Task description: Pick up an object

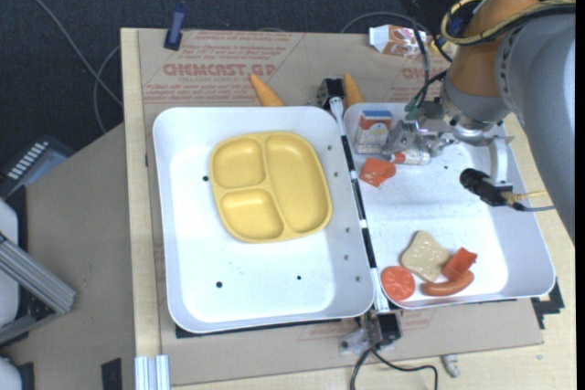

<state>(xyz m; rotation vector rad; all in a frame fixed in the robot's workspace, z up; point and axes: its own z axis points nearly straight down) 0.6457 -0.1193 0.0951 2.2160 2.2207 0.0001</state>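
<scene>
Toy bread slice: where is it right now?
The toy bread slice lies in the right bin, near its front edge, between the red tomato slice and the sausage.

The grey arm (548,78) reached in from the right side of the camera view, its orange band (484,46) sitting above the wrist and bending downward. The gripper (402,146) pointed leftward and low at the upper part of the right-hand bin, with cables trailing from the wrist
</scene>
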